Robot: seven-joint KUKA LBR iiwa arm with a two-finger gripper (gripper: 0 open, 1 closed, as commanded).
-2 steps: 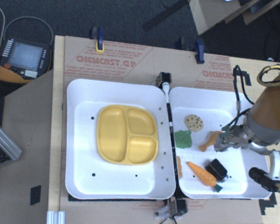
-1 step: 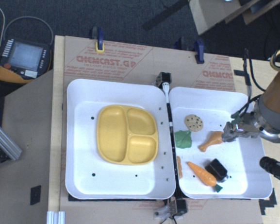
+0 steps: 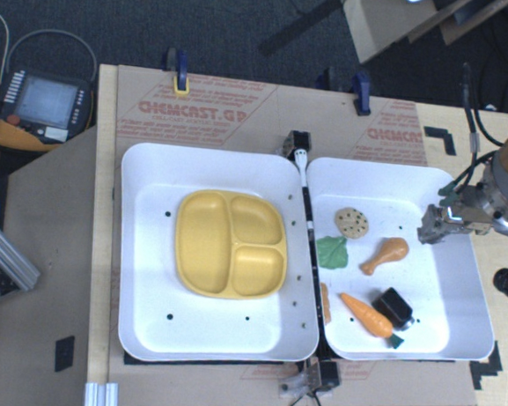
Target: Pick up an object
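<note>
Board (image 3: 244, 117) left of the gripper (image 3: 435, 228) reads "CHEMCAST GP". Gripper state can't be told. Drumstick (image 3: 384, 255) lies just beside it, lower left.

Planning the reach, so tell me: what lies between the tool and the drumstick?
In the camera view, just bare white bin floor separates the tool from the drumstick.

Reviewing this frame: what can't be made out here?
- Grey two-finger gripper, camera view: too small and blurred to tell whether it is open or shut.
- Small black block: its kind is unclear; the orange toy carrot overlaps one end.
- Thin brown strip by the right white bin's wall: too small to identify.
</note>
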